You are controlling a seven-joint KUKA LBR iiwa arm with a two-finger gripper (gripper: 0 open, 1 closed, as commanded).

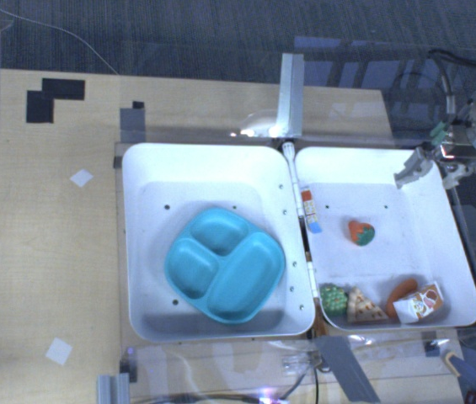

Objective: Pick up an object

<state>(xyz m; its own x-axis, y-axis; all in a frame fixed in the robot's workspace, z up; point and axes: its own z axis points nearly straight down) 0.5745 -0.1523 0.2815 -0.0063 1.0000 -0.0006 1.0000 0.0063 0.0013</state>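
Approach step. Tool (413,171) over right bin's (465,251) far corner, carrying nothing; open or closed: cannot tell. Carrot (361,232) mid-bin, untouched. Next: move over carrot, descend.

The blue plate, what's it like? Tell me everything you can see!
The blue plate is light blue and looks like smooth plastic. It has rounded corners and is split into three sections: two smaller ones and one bigger one. All three look empty. It lies flat and turned at an angle in the left bin, toward the near side, resting on the white floor. Nothing else touches it.
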